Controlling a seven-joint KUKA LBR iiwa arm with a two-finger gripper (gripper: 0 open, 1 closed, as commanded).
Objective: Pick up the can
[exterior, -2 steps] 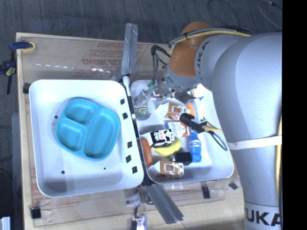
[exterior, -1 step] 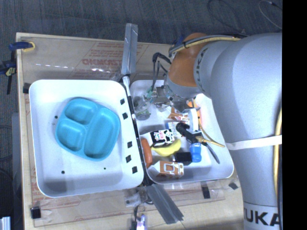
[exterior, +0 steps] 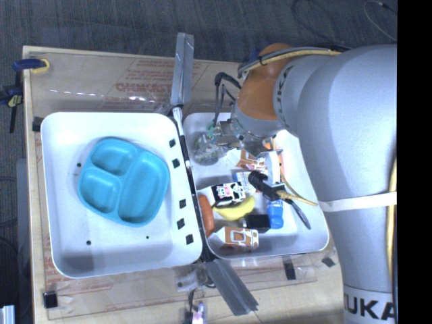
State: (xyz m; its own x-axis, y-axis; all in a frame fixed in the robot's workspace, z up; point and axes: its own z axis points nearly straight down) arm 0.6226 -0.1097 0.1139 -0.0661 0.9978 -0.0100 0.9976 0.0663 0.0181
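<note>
At the near edge of the surface [exterior: 40,275], the right bin [exterior: 317,238] holds a clutter: a small carton [exterior: 241,237], a banana [exterior: 234,210], a blue bottle [exterior: 275,214]. Farther back in that bin, at its far-left corner, lies the can [exterior: 205,146], silvery and blurred, its long axis unclear. The pincer [exterior: 226,135] is just right of it, seemingly touching; whether spread or closed cannot be told. The left bin [exterior: 61,248] carries a blue tray [exterior: 125,181].

One fixed camera looked down at a slant on my two shallow white plastic bins [exterior: 61,248], filling mid-frame; my grey arm [exterior: 351,113] entered from the frame's right.
</note>
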